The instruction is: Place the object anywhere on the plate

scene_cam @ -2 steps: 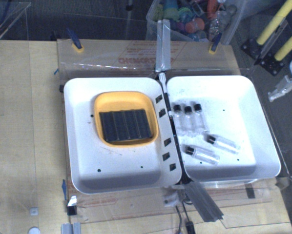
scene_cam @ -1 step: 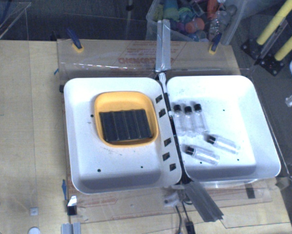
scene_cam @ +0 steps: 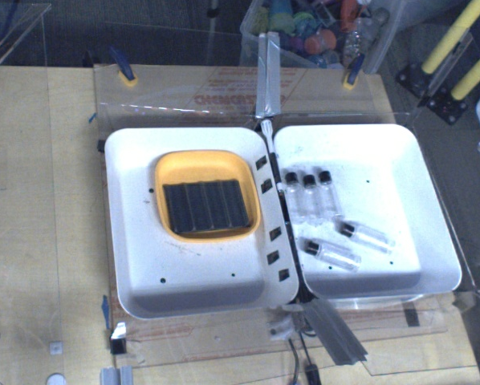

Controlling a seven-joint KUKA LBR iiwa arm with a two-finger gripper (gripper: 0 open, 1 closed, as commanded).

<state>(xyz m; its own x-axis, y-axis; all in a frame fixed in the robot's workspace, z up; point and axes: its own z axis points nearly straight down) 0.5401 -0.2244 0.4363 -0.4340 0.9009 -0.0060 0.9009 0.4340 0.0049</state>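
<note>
Vials, five of them, lie in the right bin (scene_cam: 433,215), each a clear glass tube with a black cap. None is on the plate.

The nearest vial (scene_cam: 330,253) lies flat, its long axis running left to right with a slight slant and its cap towards the divider between the bins. Just beyond it, the second vial (scene_cam: 368,237) lies almost parallel, with its cap also at the left end. The two are close but apart.

Farther back, three vials sit side by side in a row: the left one (scene_cam: 292,192), the middle one (scene_cam: 310,196) and the right one (scene_cam: 327,192). Their caps are at the far end and their clear bodies run towards the near edge. They are hard to make out against the white floor.

One yellow plate (scene_cam: 169,167) sits in the left bin (scene_cam: 128,255), well apart from the vials. A single dark ribbed slab (scene_cam: 206,207) lies flat on it, covering most of its floor.

Beyond the bins, a clear tub (scene_cam: 320,14) holds a jumble of coloured items.

Whether the gripper is released or clenched cannot be told.
</note>
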